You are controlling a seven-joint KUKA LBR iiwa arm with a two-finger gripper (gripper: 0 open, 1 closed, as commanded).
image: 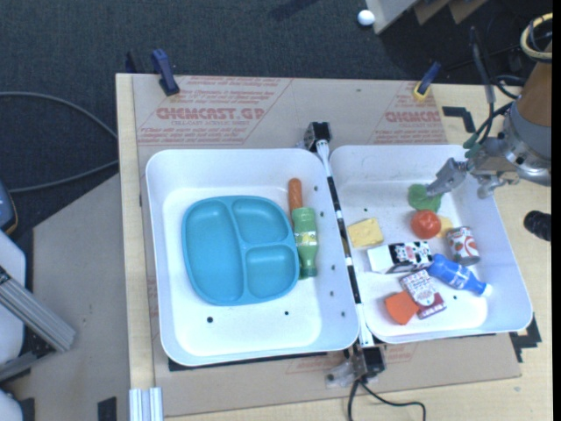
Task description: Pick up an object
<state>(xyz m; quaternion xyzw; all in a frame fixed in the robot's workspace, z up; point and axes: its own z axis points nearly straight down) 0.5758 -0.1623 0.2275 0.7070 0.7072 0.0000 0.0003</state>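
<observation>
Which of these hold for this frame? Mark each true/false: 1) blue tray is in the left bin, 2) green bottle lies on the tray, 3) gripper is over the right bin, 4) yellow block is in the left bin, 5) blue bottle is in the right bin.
1. The blue tray is in the left bin: true.
2. The green bottle lies on the tray: false; it lies beside the tray's right edge.
3. The gripper is over the right bin: true.
4. The yellow block is in the left bin: false; it is in the right bin.
5. The blue bottle is in the right bin: true.
</observation>
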